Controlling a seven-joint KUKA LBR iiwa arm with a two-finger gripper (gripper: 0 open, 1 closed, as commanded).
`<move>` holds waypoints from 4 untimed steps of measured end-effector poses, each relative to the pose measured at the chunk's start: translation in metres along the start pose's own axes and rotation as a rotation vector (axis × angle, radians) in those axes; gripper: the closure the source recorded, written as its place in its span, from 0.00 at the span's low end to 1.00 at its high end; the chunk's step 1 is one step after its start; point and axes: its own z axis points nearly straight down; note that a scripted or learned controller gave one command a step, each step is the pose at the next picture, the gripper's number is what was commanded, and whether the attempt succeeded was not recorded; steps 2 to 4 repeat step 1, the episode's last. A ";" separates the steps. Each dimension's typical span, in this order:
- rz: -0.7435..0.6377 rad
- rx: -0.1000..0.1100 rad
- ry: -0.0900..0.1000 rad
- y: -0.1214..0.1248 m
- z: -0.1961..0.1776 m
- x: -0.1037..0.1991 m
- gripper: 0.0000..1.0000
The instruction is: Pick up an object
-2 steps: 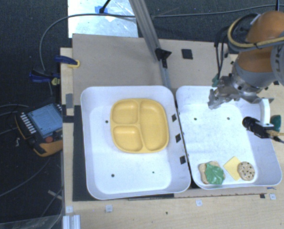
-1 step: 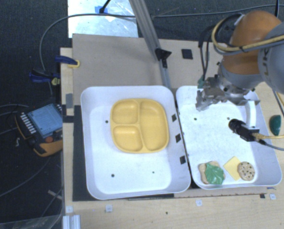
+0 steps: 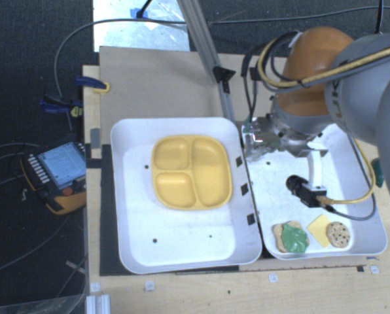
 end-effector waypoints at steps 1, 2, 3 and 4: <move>0.000 -0.003 0.000 -0.009 -0.010 0.050 1.00; 0.000 -0.003 0.000 -0.009 -0.010 0.050 1.00; 0.000 -0.003 0.000 -0.009 -0.010 0.050 1.00; 0.000 -0.003 0.000 -0.009 -0.010 0.050 1.00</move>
